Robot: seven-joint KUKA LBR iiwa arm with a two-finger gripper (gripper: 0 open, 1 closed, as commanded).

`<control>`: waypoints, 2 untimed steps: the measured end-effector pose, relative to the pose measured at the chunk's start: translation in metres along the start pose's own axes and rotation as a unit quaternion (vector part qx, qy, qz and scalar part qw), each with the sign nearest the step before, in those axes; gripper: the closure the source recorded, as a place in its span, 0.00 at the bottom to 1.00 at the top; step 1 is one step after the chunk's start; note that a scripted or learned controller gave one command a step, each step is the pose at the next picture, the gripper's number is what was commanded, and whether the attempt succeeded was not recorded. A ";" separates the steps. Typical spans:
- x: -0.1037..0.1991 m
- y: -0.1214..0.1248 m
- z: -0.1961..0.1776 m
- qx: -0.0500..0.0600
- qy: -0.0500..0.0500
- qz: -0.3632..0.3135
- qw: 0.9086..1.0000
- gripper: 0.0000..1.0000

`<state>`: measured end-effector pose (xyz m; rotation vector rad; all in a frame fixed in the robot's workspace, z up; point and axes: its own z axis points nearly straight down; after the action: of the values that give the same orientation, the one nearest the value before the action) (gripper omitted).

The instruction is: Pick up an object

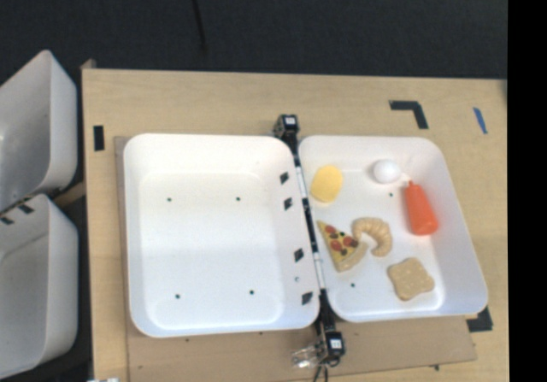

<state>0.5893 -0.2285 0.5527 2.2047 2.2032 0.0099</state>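
Note:
The right bin (453, 192) holds several toy foods. A yellow round piece (326, 184) lies near its left wall. A white egg (386, 171) rests at the back, beside an orange-red bottle (420, 208). A pizza slice (340, 244) lies beside a tan croissant (375, 235). A slice of toast (410, 279) sits near the front.
The left bin (154, 286) adjoins the right one along a hinge-like divider with black clips (301, 226). White containers (30, 226) stand off the bench at the far left. Black tape marks (410, 111) and a blue mark (480, 120) lie on the wooden bench top.

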 end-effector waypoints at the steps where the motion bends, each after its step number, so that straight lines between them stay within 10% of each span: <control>1: 0.079 0.059 0.131 0.015 0.008 -0.005 1.000 0.00; 2: 0.088 0.035 -0.008 0.003 0.004 -0.002 1.000 0.00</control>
<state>0.6241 -0.1399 0.5607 2.2067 2.2157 0.0135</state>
